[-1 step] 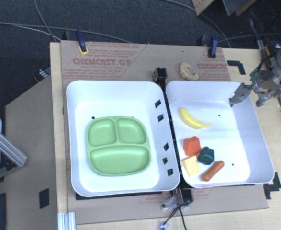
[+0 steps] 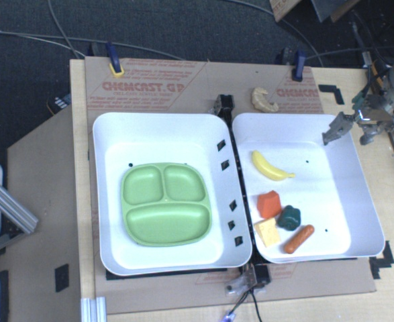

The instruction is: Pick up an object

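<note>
Sausage [image 2: 299, 239]: lying tilted in the right bin [image 2: 358, 180], nearest its front rim, just right of the yellow block [image 2: 268, 233] and just below the teal piece [image 2: 289, 218].
Yellow block: sitting flat at the right bin's front left corner, touching or almost touching the red piece [image 2: 269, 204] above it.
Teal piece: resting just right of the red piece, between it and the sausage; its shape is too small to tell.
Red piece: sitting near the right bin's left wall, below the banana [image 2: 270, 167].
Banana: lying apart from the other four items, toward the middle of the right bin's left half, its tip pointing right.
Right bin: lying tilted on the bench [image 2: 150, 86], its left wall running beside the left bin [image 2: 109, 180].
Green tray [image 2: 166, 203]: sitting in the middle of the left bin, three compartments facing up, well left of the right bin.
Gripper [image 2: 348, 130]: hanging over the right bin's upper right corner, well apart from all five items, nothing showing between the fingers.
Fingers: one dark finger [image 2: 335, 131] is pointing down-left over the right bin's rim; whether the pair is spread or closed cannot be told.
Arm [image 2: 384, 102]: reaching in past the right bin's far right corner.
Tan lump [image 2: 264, 99]: lying on the bench just beyond the right bin's far rim.
</note>
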`<state>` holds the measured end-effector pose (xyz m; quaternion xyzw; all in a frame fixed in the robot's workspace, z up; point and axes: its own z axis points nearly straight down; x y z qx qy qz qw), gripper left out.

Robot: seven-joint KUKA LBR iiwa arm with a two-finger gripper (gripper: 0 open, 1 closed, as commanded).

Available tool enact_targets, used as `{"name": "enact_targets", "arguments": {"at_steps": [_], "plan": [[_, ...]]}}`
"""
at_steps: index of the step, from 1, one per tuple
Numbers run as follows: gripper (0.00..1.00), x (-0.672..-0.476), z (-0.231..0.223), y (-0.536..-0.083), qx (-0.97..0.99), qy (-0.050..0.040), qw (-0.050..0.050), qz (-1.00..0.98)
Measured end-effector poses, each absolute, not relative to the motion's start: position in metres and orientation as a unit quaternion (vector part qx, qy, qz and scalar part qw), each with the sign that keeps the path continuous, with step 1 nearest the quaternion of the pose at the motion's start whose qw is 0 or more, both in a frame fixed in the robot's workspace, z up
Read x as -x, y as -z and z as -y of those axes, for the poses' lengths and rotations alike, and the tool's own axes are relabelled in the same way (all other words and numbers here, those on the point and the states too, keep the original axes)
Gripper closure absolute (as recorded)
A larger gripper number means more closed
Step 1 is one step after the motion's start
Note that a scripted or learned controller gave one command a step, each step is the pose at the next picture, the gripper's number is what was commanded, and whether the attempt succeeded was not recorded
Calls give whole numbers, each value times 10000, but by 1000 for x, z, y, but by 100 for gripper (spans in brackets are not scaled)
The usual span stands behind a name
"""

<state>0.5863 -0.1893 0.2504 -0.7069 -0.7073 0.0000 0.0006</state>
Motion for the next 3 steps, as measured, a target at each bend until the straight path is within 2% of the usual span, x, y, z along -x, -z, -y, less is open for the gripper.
{"name": "enact_targets", "arguments": {"at_steps": [2, 3], "plan": [[0, -602, 188, -145, 7064, -11, 26, 7078], [0, -602, 198, -92, 7073, -15, 32, 7069]]}}
